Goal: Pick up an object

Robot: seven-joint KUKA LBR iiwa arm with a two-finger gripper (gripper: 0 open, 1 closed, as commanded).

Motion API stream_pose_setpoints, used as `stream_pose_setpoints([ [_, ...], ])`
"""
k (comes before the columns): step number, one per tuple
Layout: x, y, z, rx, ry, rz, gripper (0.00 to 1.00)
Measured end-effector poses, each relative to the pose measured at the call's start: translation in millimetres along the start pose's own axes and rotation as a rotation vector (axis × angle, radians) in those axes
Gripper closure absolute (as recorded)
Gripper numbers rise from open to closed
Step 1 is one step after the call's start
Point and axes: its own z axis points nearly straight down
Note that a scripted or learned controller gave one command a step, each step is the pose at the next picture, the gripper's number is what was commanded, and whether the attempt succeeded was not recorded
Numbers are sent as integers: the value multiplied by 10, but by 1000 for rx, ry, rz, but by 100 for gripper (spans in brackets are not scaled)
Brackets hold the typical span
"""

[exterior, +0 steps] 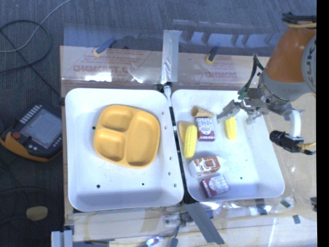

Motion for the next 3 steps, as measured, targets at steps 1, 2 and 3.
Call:
stream_pose_setpoints([
  [1, -179, 345, 1152, -19, -7, -317, 0],
  [2, 339, 317, 1308, -17, -11, -437, 0],
  [3, 0, -358, 1304, -20, -10, -301, 0],
])
